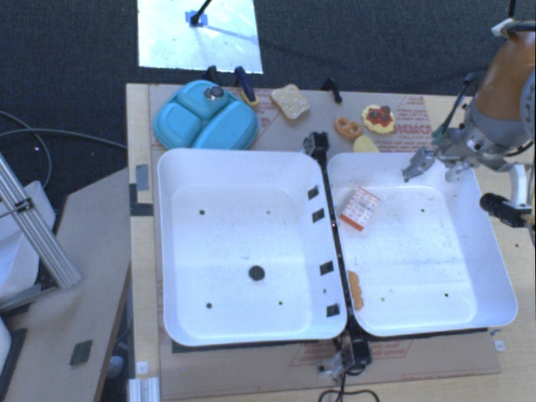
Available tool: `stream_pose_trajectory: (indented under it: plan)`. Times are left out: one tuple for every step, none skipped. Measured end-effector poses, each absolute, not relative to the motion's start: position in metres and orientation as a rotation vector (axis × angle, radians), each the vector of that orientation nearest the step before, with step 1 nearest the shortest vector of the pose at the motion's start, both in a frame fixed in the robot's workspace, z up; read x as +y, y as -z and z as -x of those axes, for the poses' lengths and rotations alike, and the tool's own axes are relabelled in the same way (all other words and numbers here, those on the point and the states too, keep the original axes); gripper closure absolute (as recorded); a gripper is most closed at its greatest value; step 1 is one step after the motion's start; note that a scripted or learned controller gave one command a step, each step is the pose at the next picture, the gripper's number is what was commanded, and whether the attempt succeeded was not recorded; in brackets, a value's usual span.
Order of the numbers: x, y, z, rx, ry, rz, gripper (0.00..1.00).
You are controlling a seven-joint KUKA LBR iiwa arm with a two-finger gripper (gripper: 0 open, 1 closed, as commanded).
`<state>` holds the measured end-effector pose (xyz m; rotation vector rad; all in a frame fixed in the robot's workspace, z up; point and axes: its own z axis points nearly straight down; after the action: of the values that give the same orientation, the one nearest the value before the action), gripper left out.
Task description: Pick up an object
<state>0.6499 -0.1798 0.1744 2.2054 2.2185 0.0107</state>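
The arm [507,82] reaches in from the right, its orange band above the far right corner of the right bin [469,308]. The jaws [416,167] hang over that bin's far rim; whether they are spread or pressed together cannot be told from this slant, and nothing is seen between them.

A small white and red packet [359,208] lies on the floor of the right bin, near its left wall and toward the far side. It sits to the left of the jaws and nearer the camera, apart from them, untouched. A small orange piece [355,290] lies lower down against the same left wall, well apart from the jaws. In the left bin [193,308] a dark round disc [256,272] rests near the middle of the floor.

On the bench [142,224] beyond the bins lie a blue divided tray [205,117], a toast slice [290,101], a pretzel [347,127], a small yellow tart with red topping [378,118], and a pale yellow piece [365,145] just beside the right bin's far rim.
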Motion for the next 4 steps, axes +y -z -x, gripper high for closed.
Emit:
stream_pose_trajectory:
  plan:
    - [-0.208,-0.082,-0.628,2.219,-0.002,-2.22,0.0]
    - [-0.136,-0.086,-0.672,2.231,-0.01,-2.205,0.0]
    - [-0.094,-0.087,-0.591,2.22,-0.006,-2.215,0.0]
    - [-0.12,-0.118,-0.673,2.22,-0.011,-2.206,0.0]
